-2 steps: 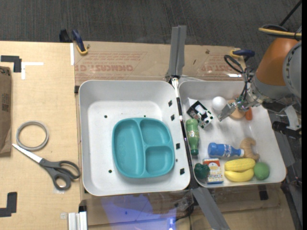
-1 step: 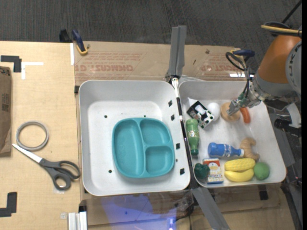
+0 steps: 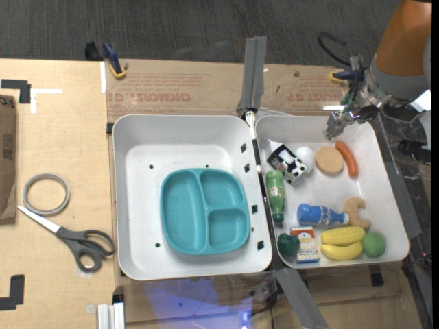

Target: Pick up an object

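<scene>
Objects [image 3: 322,214]; cardboard [image 3: 164,88] lettering mirrored, unreadable

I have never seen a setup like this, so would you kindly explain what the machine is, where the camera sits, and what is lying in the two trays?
One fixed camera looks down at a slant on a bench. The grey and orange shape at upper right is a robot arm; its gripper hangs over the far edge of the right bin. I see nothing between its fingers. That bin holds toy items: an orange sausage, a tan disc, a green bottle, a blue bottle, a banana, a green ball. The left bin holds a teal divided plate. Scissors and a tape roll lie on the bench.
</scene>
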`<action>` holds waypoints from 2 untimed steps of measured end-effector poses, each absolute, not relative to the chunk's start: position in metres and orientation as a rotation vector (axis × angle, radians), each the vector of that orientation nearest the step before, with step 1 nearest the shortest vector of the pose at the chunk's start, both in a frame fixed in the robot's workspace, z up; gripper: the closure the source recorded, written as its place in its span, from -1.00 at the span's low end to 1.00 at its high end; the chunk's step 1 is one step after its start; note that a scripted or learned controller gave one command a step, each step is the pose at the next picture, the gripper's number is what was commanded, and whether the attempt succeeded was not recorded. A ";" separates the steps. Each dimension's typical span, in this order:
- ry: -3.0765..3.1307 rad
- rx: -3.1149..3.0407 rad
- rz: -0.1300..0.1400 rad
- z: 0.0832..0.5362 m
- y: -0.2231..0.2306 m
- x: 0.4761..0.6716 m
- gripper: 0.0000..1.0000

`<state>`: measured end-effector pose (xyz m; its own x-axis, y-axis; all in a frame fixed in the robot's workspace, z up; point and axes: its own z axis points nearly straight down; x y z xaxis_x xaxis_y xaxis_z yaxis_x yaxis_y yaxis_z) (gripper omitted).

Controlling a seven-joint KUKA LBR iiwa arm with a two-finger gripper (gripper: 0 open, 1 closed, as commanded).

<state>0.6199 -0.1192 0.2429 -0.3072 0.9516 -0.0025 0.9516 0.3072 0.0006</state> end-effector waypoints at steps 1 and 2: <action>2.680 1.641 -0.002 0.162 -0.161 0.544 1.00; 2.493 1.910 -0.002 0.096 -0.206 0.591 1.00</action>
<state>0.5912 -0.2063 0.0963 -0.2605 0.9655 -0.0016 0.9655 0.2605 -0.0001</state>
